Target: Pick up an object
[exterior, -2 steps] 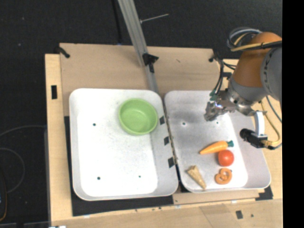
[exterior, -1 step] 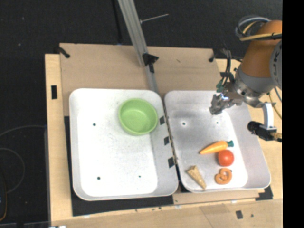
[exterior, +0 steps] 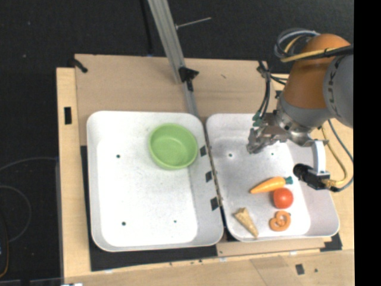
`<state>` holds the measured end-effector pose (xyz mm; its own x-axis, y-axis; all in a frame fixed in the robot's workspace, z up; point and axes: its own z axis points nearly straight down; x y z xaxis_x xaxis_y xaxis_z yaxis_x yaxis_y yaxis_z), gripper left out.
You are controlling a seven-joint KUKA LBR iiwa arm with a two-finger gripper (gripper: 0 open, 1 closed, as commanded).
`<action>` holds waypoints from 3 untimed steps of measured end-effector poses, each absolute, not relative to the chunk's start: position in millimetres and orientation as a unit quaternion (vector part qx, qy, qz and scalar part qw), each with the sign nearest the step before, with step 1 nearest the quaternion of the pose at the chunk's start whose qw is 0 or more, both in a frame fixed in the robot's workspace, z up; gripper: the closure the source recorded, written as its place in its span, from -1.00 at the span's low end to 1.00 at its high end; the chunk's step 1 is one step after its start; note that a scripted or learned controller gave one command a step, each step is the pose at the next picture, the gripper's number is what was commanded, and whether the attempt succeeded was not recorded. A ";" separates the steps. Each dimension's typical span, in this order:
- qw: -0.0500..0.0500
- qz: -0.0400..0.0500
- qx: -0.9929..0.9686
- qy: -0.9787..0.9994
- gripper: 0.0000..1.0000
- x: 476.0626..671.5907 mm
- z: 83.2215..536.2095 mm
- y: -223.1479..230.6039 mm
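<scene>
We see a grey gripper (exterior: pixel 259 142) under an orange band (exterior: pixel 309 76). Below it: orange carrot (exterior: pixel 269 185) with green tip, red tomato (exterior: pixel 283 198), orange ring-shaped piece (exterior: pixel 280 221), tan wedge (exterior: pixel 246 220). To its left: light green bowl (exterior: pixel 173 146). Both bins (exterior: pixel 107 177) white with faint speckle, a few dark dots.

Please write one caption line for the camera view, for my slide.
Claw above the right bin holding carrot, tomato; green bowl in the left bin.
</scene>
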<state>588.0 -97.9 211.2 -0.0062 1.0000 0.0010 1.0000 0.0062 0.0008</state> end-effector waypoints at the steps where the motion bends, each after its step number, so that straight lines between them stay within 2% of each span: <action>1: 0.000 0.000 -0.705 -0.709 1.00 558.4 216.6 -50.0; 2: 0.000 -0.001 -0.704 -0.710 1.00 539.7 234.2 -4.3; 3: 0.001 0.000 -0.704 -0.710 1.00 523.8 227.3 47.4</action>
